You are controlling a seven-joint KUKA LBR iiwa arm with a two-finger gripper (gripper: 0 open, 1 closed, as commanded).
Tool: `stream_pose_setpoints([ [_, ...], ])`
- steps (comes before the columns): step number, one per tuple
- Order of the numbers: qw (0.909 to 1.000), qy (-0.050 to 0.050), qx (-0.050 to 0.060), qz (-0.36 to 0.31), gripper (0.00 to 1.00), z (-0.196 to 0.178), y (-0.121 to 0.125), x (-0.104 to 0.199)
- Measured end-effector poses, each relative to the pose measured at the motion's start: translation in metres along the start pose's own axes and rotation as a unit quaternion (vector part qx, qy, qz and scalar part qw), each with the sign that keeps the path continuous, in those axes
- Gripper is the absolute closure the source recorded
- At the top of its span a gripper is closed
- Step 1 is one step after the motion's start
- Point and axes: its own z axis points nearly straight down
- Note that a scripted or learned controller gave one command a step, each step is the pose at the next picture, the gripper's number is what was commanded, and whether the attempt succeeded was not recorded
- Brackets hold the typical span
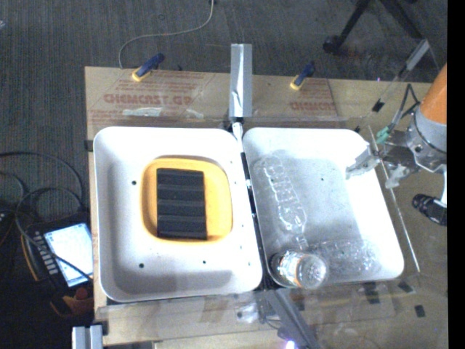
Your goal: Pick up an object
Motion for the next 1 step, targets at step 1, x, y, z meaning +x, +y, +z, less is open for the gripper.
stream_pose_setpoints([
  [1, 1.0000, 0.001, 0.002, -0.002, 0.00, 0.0380, -0.0683, -0.0157],
])
